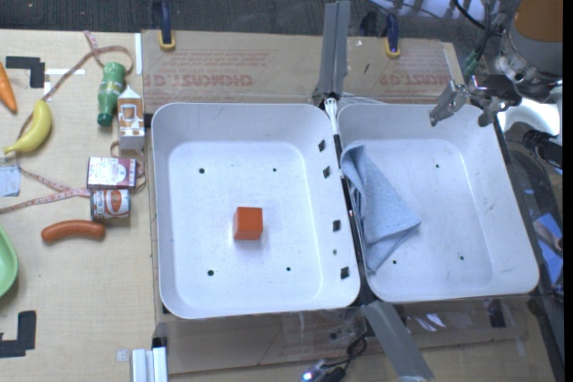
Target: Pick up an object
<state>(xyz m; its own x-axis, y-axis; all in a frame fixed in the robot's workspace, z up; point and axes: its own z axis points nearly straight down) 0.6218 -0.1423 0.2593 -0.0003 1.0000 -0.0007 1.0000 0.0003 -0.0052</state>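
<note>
An orange-red cube [249,223] sits near the middle of the left bin [179,282]. A blue-grey cloth [376,201] lies crumpled against the left wall of the right bin [483,282]. My gripper [467,107] hangs over the back right corner of the right bin, well away from both the cloth and the cube. It is open, its two fingers [444,108] spread apart with nothing between them. The orange-banded wrist [542,4] rises above it at the right edge.
Left of the bins, the bench holds a banana [29,129], a carrot [6,89], a green bottle [110,89], a small carton [131,119], a can [111,204], a sausage [73,232] and a measuring tape. Two clamps [164,24] grip the cardboard behind the bins.
</note>
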